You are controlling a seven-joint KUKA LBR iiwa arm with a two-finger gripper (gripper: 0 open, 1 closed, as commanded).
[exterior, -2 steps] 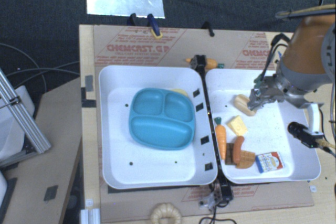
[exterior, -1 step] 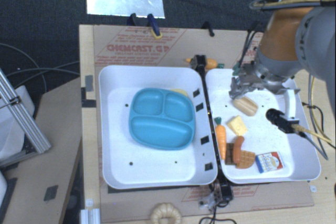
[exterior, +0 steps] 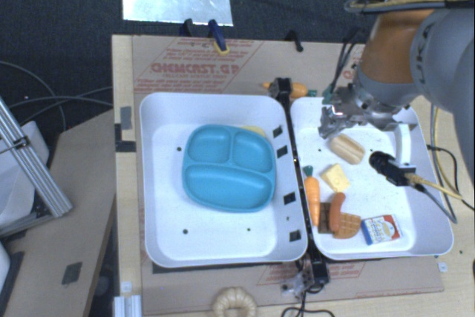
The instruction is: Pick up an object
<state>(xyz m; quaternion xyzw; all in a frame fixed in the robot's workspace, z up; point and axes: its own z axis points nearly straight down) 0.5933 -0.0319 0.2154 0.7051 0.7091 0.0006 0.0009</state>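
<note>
The right bin (exterior: 427, 223) holds a tan bread roll (exterior: 347, 149), a yellow cheese cube (exterior: 335, 177), an orange carrot (exterior: 313, 193), a reddish sausage (exterior: 336, 207), a brown waffle piece (exterior: 347, 226) and a small blue and red box (exterior: 380, 229). My gripper (exterior: 333, 120) hangs low over the far left part of this bin, just above and left of the bread roll. Nothing shows in its grasp.
The left bin (exterior: 167, 234) holds a blue divided plate (exterior: 228, 167) with a pale yellow thing (exterior: 256, 131) peeking from behind its far edge. An orange object (exterior: 297, 90) lies on the cardboard beyond the bins. The grey arm (exterior: 427, 48) looms over the right bin's far right.
</note>
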